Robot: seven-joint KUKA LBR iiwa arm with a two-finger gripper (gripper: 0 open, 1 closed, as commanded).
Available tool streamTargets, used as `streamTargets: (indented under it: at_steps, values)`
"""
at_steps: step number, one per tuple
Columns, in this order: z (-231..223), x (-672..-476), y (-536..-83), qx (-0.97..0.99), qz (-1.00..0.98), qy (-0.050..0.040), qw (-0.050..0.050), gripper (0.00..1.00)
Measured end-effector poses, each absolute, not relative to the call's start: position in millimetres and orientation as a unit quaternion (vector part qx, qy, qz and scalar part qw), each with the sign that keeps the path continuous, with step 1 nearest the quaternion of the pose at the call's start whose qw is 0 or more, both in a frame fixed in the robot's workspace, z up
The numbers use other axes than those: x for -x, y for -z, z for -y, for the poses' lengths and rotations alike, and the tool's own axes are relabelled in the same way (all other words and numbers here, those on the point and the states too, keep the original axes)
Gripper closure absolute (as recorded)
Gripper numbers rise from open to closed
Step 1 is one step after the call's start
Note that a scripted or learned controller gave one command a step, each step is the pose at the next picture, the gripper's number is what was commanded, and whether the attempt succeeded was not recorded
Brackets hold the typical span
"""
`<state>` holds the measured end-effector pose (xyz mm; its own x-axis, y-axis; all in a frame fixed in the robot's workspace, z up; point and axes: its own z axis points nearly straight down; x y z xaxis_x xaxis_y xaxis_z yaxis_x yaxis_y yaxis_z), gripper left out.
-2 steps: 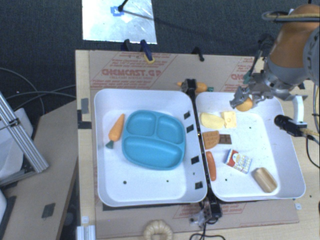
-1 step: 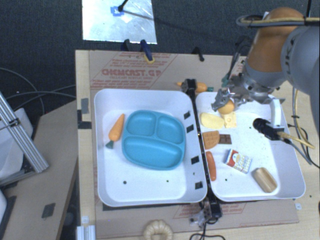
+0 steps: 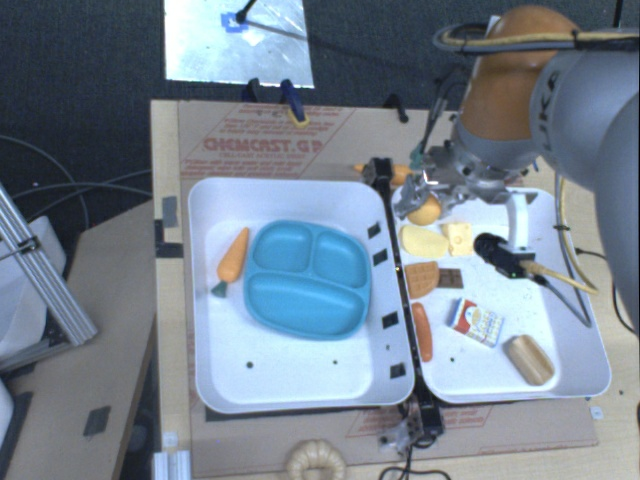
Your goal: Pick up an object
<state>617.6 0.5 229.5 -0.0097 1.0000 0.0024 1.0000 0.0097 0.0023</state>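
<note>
My gripper (image 3: 425, 204) hangs over the far left corner of the right bin (image 3: 590, 353). A small round yellow-orange food piece (image 3: 429, 211) sits between its silver fingers (image 3: 408, 202), which look shut on it. Just below it lie a pale yellow slice (image 3: 422, 241) and a cheese cube (image 3: 458, 236). Nearer the front are a brown cracker (image 3: 421, 278), a dark chocolate square (image 3: 451, 278), a red sausage (image 3: 423, 330), a small printed box (image 3: 475, 322) and a tan bread roll (image 3: 529, 358).
The left bin (image 3: 215, 368) holds a blue divided plate (image 3: 305, 278) and a carrot (image 3: 233, 258) by its left wall. An orange piece (image 3: 400, 175) lies beyond the bins' far rim. A black-clipped divider (image 3: 392, 268) separates the bins.
</note>
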Motion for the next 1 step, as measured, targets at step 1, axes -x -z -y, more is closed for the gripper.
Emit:
streamTargets:
  at_steps: [1]
  values:
    - [-64.4,-624.1,-223.5,0.703,0.711,0.0017,0.0,1.0]
